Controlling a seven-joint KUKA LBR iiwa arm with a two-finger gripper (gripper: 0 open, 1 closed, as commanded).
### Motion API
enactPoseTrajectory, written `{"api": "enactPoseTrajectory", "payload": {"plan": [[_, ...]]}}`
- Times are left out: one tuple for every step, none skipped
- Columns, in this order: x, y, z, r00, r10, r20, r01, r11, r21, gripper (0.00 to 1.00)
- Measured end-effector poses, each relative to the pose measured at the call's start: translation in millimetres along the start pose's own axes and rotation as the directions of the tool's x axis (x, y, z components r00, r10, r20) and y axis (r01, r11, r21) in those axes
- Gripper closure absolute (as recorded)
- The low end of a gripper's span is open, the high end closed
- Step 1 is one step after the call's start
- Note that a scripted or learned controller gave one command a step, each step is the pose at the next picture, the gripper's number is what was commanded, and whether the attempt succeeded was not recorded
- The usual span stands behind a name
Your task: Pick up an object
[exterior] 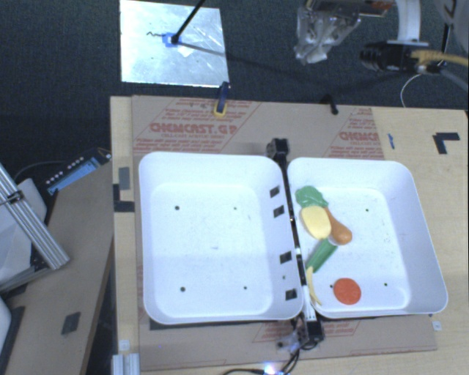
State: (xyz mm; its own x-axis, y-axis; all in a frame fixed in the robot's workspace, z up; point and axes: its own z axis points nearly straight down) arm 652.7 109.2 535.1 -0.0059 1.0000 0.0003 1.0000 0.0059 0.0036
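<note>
Red disc (347, 291), green pieces and yellow piece (316, 222) lie untouched in the right bin (421, 212); gripper (316, 45) hovers well above, its grip state unclear; picking remains undone.

The pale grey, translucent-looking two-finger tool (316, 45) hangs from a flat mount with an orange strip (350, 6) along its edge; beside it rises a white cylindrical arm segment (408, 20); below that sits a black blocky fitting (385, 55); a yellow cable (432, 54) and a thin white wire (407, 89) trail from it.
</note>
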Motion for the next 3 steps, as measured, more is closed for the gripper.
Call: {"api": "enactPoseTrajectory", "payload": {"plan": [[35,16,0,1.0,-0.001,0.0,0.001,1.0,0.0,1.0],[87,-37,-1,1.0,-0.005,-0.003,0.005,1.0,0.003,1.0],[-7,8,0,1.0,0.013,0.003,-0.013,1.0,0.0,1.0]]}}
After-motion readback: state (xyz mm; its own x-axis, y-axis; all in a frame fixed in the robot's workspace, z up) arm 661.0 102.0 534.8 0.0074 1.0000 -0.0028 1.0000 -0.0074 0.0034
